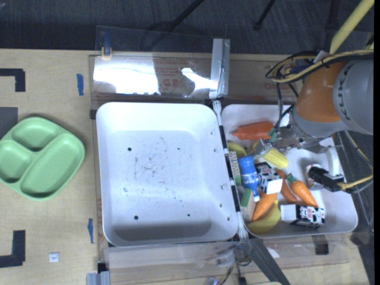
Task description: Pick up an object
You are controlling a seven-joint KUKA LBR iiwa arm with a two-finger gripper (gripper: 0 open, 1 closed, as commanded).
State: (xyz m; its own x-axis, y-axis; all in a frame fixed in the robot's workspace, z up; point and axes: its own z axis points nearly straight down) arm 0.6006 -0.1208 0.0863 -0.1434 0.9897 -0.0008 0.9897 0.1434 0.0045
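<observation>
Camera view: gripper (284,136) seen low in right bin (347,209), beside corn cob (275,157), below long carrot (254,129). Claw state hidden, can't be told. Toy pile lies left of gripper.

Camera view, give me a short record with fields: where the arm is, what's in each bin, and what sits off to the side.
arm: reaches in from the right, wrist over the right bin's far side
right bin: cluttered; orange carrots, corn cob, blue bottle
left bin: scuffed white floor
off to the side: green divided plate, left of the bins
</observation>
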